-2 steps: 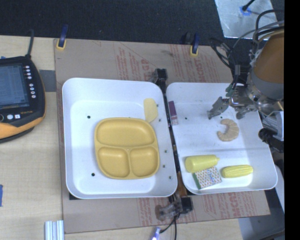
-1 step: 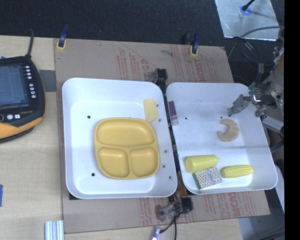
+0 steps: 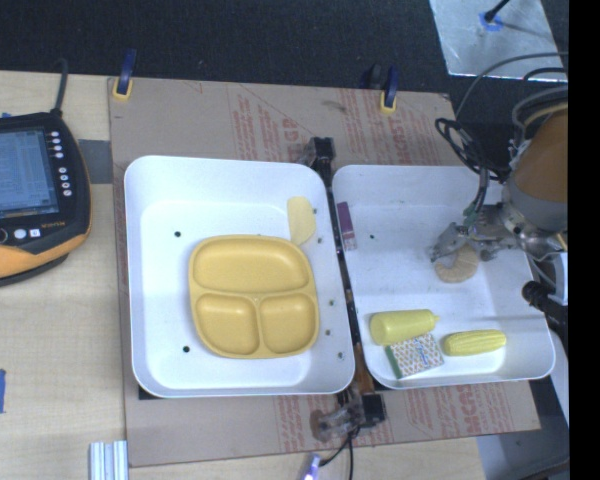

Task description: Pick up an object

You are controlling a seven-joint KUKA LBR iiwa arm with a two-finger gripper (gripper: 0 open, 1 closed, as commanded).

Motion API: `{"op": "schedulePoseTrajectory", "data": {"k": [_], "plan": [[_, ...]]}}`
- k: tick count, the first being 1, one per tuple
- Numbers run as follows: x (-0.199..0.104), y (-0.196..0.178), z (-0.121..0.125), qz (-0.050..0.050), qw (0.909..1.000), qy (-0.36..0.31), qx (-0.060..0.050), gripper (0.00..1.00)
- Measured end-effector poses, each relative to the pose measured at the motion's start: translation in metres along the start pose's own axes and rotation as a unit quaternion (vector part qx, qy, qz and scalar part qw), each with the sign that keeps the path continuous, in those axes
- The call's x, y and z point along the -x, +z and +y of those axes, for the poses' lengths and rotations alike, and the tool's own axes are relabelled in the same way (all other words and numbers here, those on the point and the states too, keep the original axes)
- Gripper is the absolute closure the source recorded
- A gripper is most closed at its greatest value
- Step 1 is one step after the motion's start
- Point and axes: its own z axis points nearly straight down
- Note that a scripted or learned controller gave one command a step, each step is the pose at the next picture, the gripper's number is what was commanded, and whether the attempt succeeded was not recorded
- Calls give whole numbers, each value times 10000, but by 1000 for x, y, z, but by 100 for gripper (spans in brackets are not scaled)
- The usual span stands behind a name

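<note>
Directly under the hand, whose grip I cannot tell, lies a tan disc.

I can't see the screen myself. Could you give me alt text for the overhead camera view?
A robot arm's hand hovers over a round tan object in the right white bin, which also holds two yellow corn cobs and a small patterned packet. The left bin holds a yellow divided plate.
</note>
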Motion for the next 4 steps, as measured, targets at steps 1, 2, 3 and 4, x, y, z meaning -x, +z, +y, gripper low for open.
{"op": "schedulePoseTrajectory", "data": {"k": [1,2,3,4], "plan": [[1,3,47,8,10000,9,24,0],[1,-103,69,1,10000,6,37,0],[1,-112,29,5,10000,16,20,0],[0,-90,30,0,10000,7,9,0]]}}
